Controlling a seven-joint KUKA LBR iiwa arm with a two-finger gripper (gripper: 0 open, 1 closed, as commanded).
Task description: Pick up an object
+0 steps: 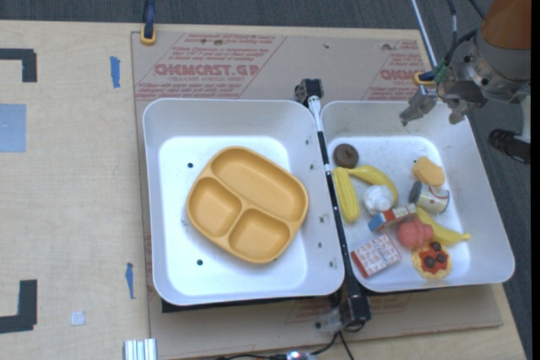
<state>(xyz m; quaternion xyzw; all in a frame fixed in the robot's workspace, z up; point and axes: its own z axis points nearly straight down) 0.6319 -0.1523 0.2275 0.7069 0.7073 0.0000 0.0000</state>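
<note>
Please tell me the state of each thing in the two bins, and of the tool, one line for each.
Tool: open, nothing between its fingers, above the right bin's far rim.
Yellow divided plate: lying flat in the left bin, right side up, nothing in its compartments.
Corn cob: lying flat.
Banana: lying flat.
Doughnut: lying flat.

Plate in left bin; toys in right bin.

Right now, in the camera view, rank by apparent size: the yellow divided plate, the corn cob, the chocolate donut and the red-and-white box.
Largest to smallest as they look:
1. yellow divided plate, by far
2. corn cob and red-and-white box: the cob is longer, the box wider, so too close to rank
3. chocolate donut
</note>
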